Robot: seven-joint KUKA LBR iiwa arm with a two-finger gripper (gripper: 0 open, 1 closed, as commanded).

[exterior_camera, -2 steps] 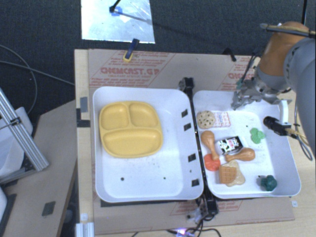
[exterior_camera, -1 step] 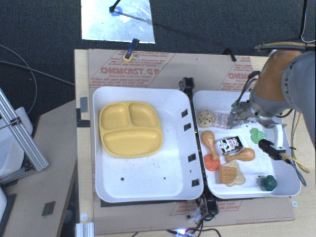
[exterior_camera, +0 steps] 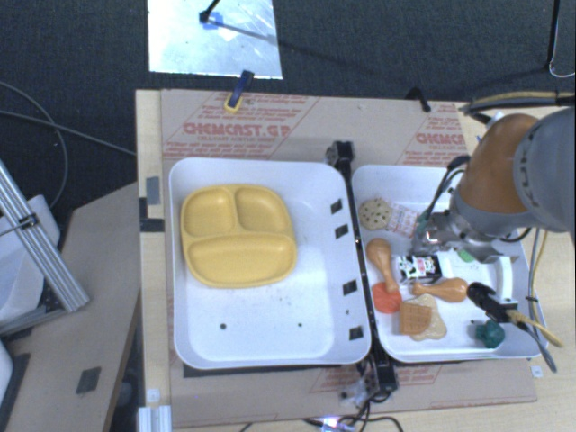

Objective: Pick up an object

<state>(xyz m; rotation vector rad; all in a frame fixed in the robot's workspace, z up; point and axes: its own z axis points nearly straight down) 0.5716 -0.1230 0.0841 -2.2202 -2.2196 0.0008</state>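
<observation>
My gripper hangs low over the middle of the right bin, with the grey arm and its orange band behind it to the right. Just below it lies a small black-and-white packet. Beside that packet are a tan drumstick-shaped piece, a slice of toast and a tan club-shaped piece with a red end. A round cookie and a pale wrapper lie farther back. A teal object sits at the front right corner.
The left bin holds a yellow divided plate in its back left part. A black divider with clips runs between the two bins. Cardboard lies under both bins.
</observation>
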